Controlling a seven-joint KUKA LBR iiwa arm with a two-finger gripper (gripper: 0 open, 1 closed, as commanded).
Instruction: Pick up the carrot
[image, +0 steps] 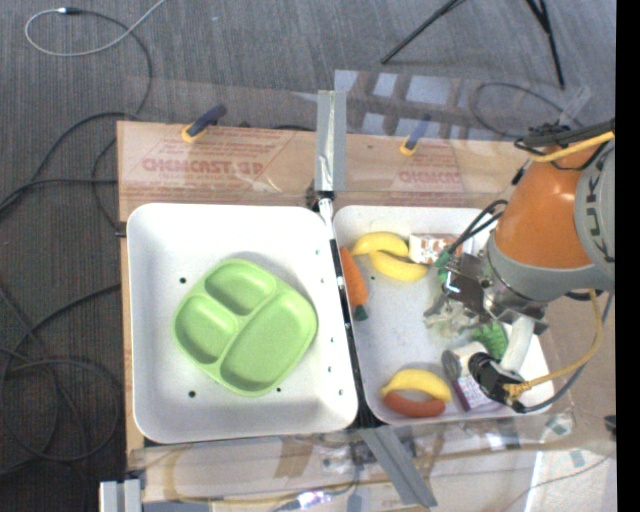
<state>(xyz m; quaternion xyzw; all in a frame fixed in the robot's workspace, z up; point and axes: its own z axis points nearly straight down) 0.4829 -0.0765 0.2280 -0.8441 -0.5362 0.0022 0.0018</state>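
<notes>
I judge the pick not yet made: the carrot (352, 282) lies against the right bin's (400, 410) left wall, apart from the gripper (462, 300), whose state I cannot tell.

Green plate (246, 327) in left bin (150, 300), carrot (352, 282), 2 bananas (385, 256)
</notes>
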